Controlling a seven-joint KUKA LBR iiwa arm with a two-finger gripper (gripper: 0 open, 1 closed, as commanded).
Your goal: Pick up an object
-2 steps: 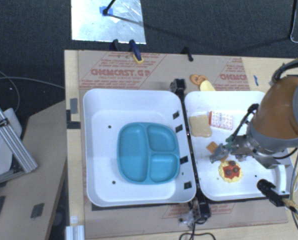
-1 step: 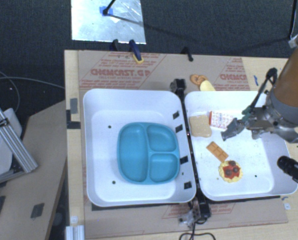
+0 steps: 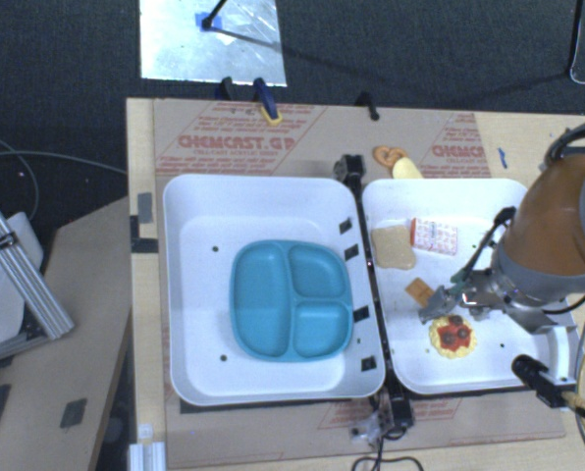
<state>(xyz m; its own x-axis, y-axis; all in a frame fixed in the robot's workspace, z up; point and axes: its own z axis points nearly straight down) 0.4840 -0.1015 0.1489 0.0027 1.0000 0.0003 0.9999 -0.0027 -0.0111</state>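
Note:
The right bin holds several small items. A toy pizza with red toppings lies near its front. A small orange-brown piece sits to the pizza's upper left. A slice of toast and a red-and-white packet lie toward the back of the bin. My gripper hangs low over the bin, just above the pizza's upper edge and right beside the orange-brown piece. The grey arm with its orange band comes in from the right and hides part of that bin.
The left bin holds a blue divided plate. Behind the right bin, on the cardboard, lie a brown pretzel-like piece and a yellow item. A shiny sheet lies at the back. Black clips line the divider between the bins.

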